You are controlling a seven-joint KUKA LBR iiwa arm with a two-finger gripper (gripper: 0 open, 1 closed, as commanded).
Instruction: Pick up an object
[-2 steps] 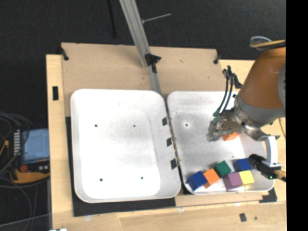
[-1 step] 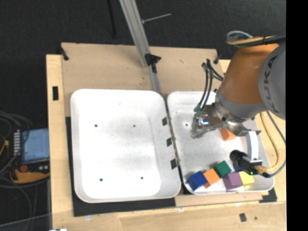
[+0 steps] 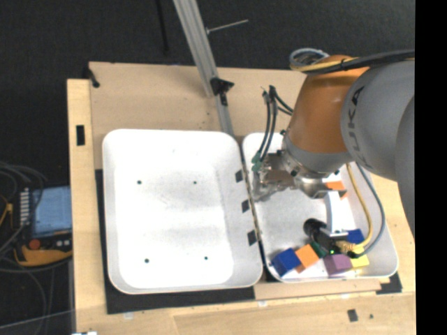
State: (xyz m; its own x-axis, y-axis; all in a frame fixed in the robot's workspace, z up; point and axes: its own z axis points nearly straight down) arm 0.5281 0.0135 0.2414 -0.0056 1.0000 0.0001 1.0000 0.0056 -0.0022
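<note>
End effector (image 3: 271, 180), partly hidden, seems close beside right bin (image 3: 388, 265)'s left wall.

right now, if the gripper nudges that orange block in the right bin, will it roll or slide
Probably slide: the orange block looks flat-faced and boxy, so rolling seems unlikely. It sits against the blue block, which would likely get shoved along. It looks small and rigid, probably light.
</note>
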